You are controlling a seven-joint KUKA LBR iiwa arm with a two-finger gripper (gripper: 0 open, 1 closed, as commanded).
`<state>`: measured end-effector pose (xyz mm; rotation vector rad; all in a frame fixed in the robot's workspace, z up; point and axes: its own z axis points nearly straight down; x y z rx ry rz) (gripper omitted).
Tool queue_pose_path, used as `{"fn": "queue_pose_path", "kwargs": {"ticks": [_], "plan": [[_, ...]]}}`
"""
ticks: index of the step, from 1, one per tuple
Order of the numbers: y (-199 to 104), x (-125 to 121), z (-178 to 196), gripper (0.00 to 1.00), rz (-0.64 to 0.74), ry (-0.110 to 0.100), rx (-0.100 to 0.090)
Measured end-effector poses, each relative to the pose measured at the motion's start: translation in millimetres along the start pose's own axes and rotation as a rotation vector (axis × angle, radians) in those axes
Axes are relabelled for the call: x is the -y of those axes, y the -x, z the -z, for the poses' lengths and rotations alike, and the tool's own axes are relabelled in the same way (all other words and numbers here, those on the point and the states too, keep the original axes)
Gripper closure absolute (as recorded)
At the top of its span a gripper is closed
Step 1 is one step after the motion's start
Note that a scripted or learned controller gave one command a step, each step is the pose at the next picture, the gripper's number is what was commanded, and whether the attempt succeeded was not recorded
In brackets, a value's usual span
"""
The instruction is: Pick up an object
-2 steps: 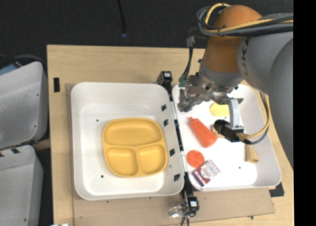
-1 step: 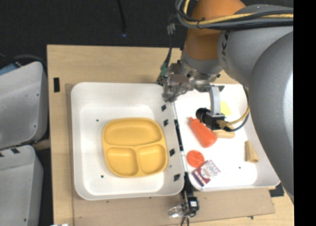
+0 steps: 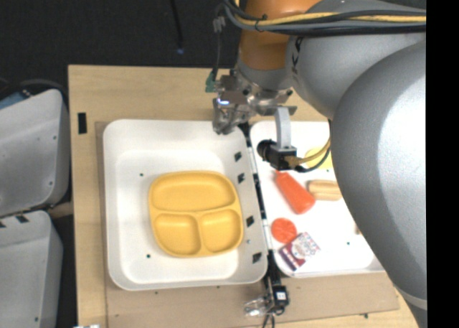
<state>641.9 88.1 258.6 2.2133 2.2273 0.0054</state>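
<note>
Two white bins side by side on table (image 3: pixel 86 176). In left bin (image 3: pixel 115 176), yellow plate (image 3: pixel 193 213). In right bin (image 3: pixel 333 244), half hidden under arm (image 3: pixel 380 140): orange wedge (image 3: pixel 296 191), tan stick (image 3: pixel 324 190) cut off by arm, red disc (image 3: pixel 284 230), packet (image 3: pixel 300 247). Jaws over left bin's far rim; apart or together, impossible to tell.

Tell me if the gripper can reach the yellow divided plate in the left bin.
Probably yes. The yellow plate lies alone in the left bin with nothing over it, and the gripper is at that bin's far corner. Lying flat, it may be hard to grasp.
</note>
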Motion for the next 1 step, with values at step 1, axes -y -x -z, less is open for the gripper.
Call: {"fn": "queue_pose_path", "kwargs": {"ticks": [1], "plan": [[3.8, 1.2, -0.4, 0.0, -0.003, -0.003, 0.003]]}}
